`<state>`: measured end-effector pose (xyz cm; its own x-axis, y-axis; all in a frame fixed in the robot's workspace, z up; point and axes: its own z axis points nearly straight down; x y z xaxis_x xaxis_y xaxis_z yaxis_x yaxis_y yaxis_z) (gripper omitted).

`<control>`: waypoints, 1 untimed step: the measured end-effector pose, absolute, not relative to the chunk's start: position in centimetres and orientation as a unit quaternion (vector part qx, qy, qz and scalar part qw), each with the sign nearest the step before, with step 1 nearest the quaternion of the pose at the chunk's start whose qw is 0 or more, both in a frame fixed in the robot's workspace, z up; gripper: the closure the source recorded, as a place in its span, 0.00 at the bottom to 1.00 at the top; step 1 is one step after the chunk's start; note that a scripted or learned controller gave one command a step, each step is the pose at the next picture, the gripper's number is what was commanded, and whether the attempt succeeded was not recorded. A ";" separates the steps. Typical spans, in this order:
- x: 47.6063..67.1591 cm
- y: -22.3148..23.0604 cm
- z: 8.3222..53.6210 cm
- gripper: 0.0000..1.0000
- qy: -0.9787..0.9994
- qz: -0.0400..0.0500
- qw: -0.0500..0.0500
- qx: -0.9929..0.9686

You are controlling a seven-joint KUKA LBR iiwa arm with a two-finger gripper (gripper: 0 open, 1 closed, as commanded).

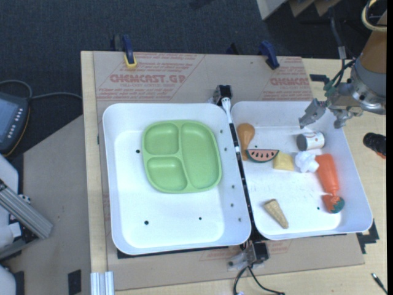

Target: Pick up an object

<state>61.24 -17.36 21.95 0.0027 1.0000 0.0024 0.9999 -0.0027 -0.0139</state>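
My gripper [324,117] hangs over the far right part of the right bin [356,217], open, with nothing between its fingers. Just below it lies a small grey and white cylinder [311,141]. Near that are a crumpled white object [306,161] and an orange carrot [328,174] with a green top. Further left in the same bin lie a yellow cheese wedge [284,162], a watermelon slice [263,155] and a brown pear-shaped piece [245,134]. A tan ice-cream cone [276,212] lies toward the front.
The left bin [123,214] holds a green divided plate [182,157]. Blue and yellow clamps [129,51] sit on the bench's far edge. A raised divider [236,165] separates the two bins.
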 end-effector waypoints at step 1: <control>61.5 -17.3 22.8 0.00 -0.707 0.000 -0.001 -0.707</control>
